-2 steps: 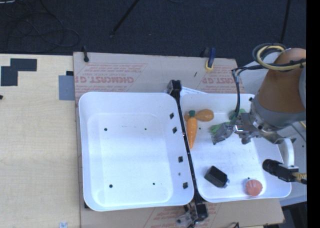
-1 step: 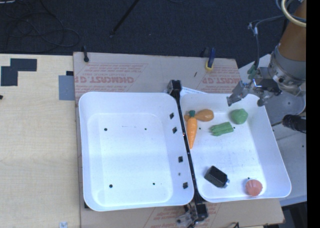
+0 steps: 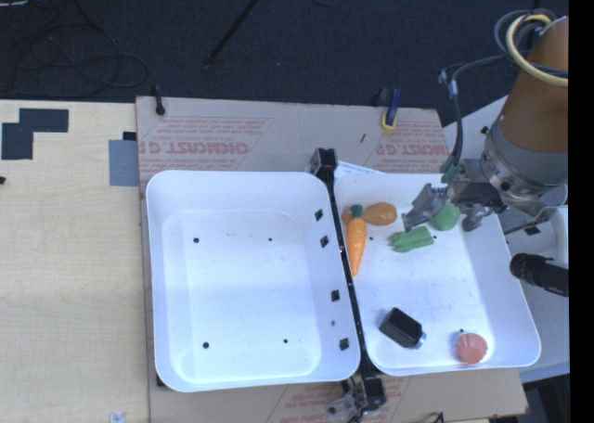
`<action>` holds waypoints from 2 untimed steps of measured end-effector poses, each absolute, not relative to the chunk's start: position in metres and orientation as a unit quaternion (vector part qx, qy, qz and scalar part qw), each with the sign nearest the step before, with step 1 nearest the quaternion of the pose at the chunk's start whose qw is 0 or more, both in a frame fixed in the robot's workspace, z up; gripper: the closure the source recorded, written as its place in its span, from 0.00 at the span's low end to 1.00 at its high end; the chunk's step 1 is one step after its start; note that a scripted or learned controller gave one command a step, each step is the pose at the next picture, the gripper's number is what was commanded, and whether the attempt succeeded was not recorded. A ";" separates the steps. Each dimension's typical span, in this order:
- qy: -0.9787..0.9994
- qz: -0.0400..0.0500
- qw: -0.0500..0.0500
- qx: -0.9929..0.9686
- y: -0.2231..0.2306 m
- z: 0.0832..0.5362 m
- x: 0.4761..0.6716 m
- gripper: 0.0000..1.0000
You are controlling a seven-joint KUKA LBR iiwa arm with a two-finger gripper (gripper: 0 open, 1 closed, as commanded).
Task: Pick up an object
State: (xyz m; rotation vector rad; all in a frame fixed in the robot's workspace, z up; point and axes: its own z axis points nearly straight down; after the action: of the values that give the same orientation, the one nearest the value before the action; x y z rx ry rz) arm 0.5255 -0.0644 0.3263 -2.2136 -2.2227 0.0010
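The arm reaches in from the right, its orange band high above the right bin. The gripper hangs over the far part of that bin, with a round green piece right at its tip; whether the claw clenches it or merely sits over it cannot be told from this angle.

Just left of the gripper lies a green pod, tilted. Farther left, near the divider between the bins, a carrot lies lengthwise with its green top toward the far side. An orange lump sits just beside the carrot's top. At the near side of the right bin rest a black block and, to its right, a pink ball, close to the near rim.

The left bin stands beside it, their rims touching.
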 end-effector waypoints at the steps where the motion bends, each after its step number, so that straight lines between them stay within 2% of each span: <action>1: -0.708 -0.005 -0.007 -0.706 -0.056 0.494 0.557 0.00; 2: -0.710 -0.002 -0.001 -0.704 0.025 0.539 0.623 0.00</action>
State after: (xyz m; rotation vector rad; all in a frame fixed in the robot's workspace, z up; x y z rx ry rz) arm 0.6234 0.0252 0.5392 -2.2125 -2.2320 -0.0049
